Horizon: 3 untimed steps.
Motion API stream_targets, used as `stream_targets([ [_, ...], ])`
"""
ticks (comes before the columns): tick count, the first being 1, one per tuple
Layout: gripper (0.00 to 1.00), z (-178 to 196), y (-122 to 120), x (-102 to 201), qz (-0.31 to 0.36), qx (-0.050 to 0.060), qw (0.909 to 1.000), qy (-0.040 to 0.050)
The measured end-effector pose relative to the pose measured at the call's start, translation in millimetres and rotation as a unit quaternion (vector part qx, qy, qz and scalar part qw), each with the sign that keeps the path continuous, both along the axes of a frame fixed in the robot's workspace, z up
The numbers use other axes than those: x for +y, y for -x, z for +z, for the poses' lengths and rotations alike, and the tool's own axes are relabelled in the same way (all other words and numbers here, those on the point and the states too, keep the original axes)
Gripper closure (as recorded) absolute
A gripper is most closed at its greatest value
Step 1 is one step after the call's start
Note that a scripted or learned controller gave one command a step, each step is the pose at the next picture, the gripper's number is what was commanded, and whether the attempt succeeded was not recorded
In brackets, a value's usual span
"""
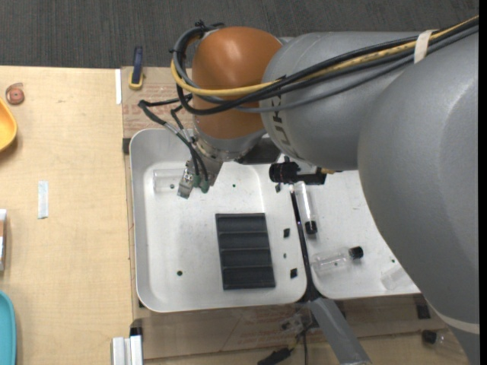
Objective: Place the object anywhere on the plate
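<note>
The jaws (193, 182) hang low in the left bin (152, 280), I cannot tell their state, and they might miss the black plate (245, 251) beside them.

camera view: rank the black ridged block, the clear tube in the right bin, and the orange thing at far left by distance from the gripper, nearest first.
From the gripper, in the left bin's upper part:
1. Black ridged block, same bin, just below and to the right in view.
2. Clear tube, in the right bin, past the divider.
3. Orange thing, on the wooden bench at the view's far left edge.
</note>
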<state>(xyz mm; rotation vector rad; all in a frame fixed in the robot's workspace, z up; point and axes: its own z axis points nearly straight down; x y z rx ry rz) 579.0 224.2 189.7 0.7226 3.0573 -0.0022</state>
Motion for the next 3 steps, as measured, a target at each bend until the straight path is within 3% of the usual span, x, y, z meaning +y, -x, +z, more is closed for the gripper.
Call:
stream_targets([
  [1, 1.00, 53.2, 75.9, 4.1, 0.024, 0.001, 0.9997, 0.0001],
  [2, 1.00, 52.5, 33.0, 3.6, 0.187, 0.000, 0.9824, -0.0006],
  [3, 1.00, 31.4, 46.8, 3.9, 0.238, 0.000, 0.9712, -0.0005],
])
